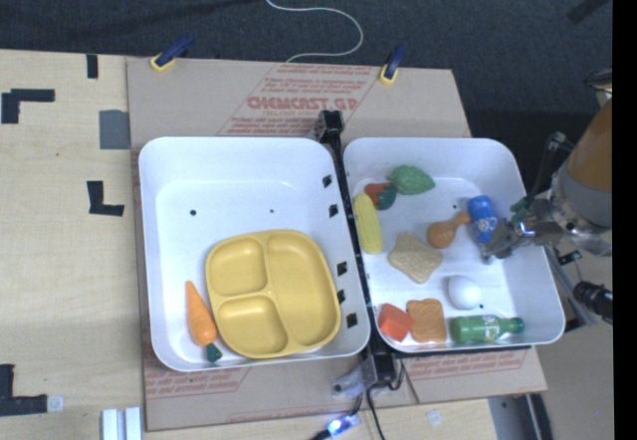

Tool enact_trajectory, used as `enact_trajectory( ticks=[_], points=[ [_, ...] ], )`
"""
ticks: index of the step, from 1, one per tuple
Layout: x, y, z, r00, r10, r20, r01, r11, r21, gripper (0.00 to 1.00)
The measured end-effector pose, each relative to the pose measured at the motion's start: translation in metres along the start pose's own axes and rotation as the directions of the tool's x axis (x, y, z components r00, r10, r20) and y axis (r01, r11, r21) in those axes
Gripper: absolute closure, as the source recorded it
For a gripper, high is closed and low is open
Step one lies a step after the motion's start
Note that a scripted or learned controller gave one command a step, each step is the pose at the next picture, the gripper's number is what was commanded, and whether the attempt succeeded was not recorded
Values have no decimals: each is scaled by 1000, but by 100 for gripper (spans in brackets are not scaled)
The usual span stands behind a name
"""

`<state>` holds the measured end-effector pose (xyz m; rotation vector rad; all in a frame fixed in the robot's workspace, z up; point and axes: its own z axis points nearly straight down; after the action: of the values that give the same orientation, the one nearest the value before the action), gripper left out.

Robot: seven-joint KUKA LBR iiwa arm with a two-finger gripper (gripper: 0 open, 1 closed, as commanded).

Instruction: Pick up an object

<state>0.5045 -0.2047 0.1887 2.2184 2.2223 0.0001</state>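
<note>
Grey gripper [501,239] hovered over the right bin [532,274], fingers too blurred to tell their spread. Blue can [484,217] sat just beside its tip, white egg [463,291] near below, green bottle [484,330] further below, nothing visibly gripped.

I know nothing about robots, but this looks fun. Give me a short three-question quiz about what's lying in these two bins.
1. True or false: the carrot lies in the same bin as the yellow tray.
2. Which thing lies nearest the gripper? A) egg B) blue can C) green bottle
3. Fill in: the corn lies along the right bin's ____ wall.

Key
1. True; both are in the left bin.
2. B
3. Left, by the divide between the bins.
</note>
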Motion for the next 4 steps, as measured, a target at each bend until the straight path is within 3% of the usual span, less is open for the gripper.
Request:
enact_trajectory(
  ticks=[1, 2, 4],
  points=[
    [0, 1, -37, 1000, 0, -1, 0, 1000, 1, 100],
    [55, 12, -45, 1000, -6, -4, 6, 1000, 3, 100],
    [168, 23, -24, 1000, -4, -3, 4, 1000, 7, 100]
  ],
)
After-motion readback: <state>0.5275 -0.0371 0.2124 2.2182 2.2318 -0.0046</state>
